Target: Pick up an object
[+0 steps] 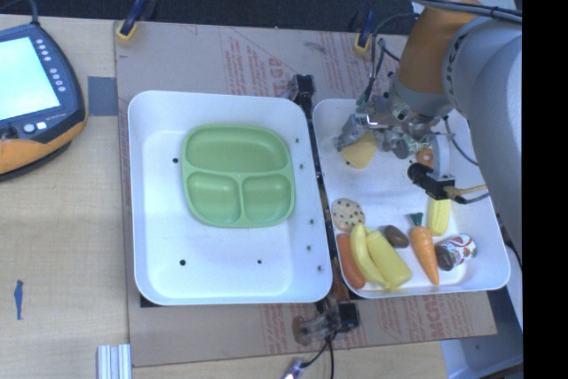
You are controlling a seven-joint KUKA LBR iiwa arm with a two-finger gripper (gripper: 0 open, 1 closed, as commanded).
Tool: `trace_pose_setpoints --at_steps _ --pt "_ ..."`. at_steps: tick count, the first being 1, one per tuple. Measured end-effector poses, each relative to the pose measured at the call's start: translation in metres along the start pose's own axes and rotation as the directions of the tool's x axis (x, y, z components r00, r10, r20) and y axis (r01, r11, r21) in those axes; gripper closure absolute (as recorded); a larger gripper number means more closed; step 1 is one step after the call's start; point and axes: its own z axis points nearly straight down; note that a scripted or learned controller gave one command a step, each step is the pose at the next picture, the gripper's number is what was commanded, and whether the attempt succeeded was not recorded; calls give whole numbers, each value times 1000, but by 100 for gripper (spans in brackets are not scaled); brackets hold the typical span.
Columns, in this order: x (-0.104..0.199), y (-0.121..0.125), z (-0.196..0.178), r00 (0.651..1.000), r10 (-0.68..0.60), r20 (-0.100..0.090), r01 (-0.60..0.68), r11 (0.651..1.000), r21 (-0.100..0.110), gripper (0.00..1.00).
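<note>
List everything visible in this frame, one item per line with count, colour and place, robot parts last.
Left bin: 1, white, centre.
Divided plate: 1, green, in left bin.
Right bin: 1, white, right.
Pale yellow food piece: 1, right bin top, at the pincer.
Cookie: 1, tan, dark-spotted, right bin.
Banana: 1, yellow, right bin bottom.
Carrot: 1, orange, right bin bottom.
Corn: 1, yellow, right bin.
Pendant: 1, orange-grey, far left.
Arm: 1, grey and orange, right.
Pincer: 1, over right bin.

Robotics lab, teach pendant (35, 98) on bench, clamped cardboard (257, 58) under bins
</note>
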Motion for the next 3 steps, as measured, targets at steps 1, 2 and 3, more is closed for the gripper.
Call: trace_pose_setpoints --at_steps 1,2,3 --pt "-1 0 0 1000 -1 0 1 1000 0 0" --pt "-1 0 0 1000 -1 0 1 1000 0 0" --pt "0 0 0 1000 -1 0 1 1000 1 0"
